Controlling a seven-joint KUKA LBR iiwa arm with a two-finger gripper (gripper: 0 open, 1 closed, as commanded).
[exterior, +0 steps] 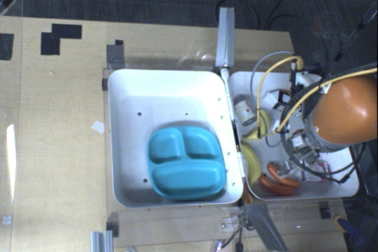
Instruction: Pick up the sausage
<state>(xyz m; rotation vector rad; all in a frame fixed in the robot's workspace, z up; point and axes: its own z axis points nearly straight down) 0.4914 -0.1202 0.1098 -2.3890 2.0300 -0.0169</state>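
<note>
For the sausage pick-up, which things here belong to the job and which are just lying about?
Job:
sausage, reddish, at the near edge of the right bin
gripper, low over the right bin, just above the sausage

Lying about:
blue tray, in the left bin
banana, by the right bin's left wall
small grey item, further back in the right bin

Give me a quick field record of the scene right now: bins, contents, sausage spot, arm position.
left bin: holds a blue tray, three compartments, near the front
right bin: holds sausage, banana, a small grey item
sausage: front of right bin, lying flat
banana: beside the divider, left of the sausage
grey item: farther back, near the divider
arm: over the right bin, above the sausage area
gripper: low, just above the sausage; grasp not discernible
</note>
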